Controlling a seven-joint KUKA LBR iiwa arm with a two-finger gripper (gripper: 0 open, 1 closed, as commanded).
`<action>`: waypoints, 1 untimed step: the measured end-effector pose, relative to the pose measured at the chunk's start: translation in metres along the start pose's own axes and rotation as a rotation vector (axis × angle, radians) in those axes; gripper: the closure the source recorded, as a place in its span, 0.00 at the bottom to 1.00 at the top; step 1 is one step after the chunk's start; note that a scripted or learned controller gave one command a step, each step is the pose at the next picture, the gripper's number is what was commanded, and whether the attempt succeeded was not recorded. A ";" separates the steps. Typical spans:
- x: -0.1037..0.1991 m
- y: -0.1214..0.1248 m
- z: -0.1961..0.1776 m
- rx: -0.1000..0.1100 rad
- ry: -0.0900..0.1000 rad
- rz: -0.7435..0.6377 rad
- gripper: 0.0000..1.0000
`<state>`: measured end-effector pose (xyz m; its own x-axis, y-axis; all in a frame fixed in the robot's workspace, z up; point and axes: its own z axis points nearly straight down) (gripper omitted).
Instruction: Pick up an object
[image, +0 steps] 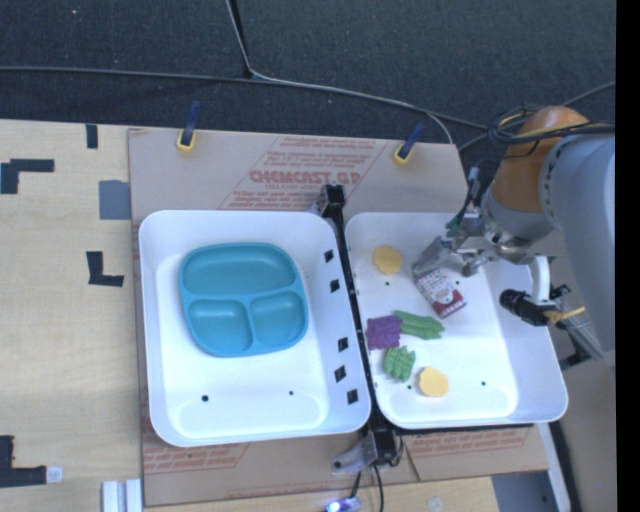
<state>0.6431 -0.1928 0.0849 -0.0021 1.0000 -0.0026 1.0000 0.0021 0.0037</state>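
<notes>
the pincer (438, 266) pinches a red-and-white packet (441, 292) above the right bin (500, 395), near a yellow disc (388, 261).

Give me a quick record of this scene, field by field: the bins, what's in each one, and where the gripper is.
left bin: holds a blue divided plate
right bin: holds two yellow round pieces, a purple piece, two green pieces, a small red and white carton
gripper: low over the right bin, just above the carton
arm: reaches in from the right
</notes>
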 end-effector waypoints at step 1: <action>0.000 0.001 -0.013 -0.001 -0.002 -0.002 1.00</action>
<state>0.6441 -0.1931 0.0977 -0.0043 1.0000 -0.0047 1.0000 0.0044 0.0048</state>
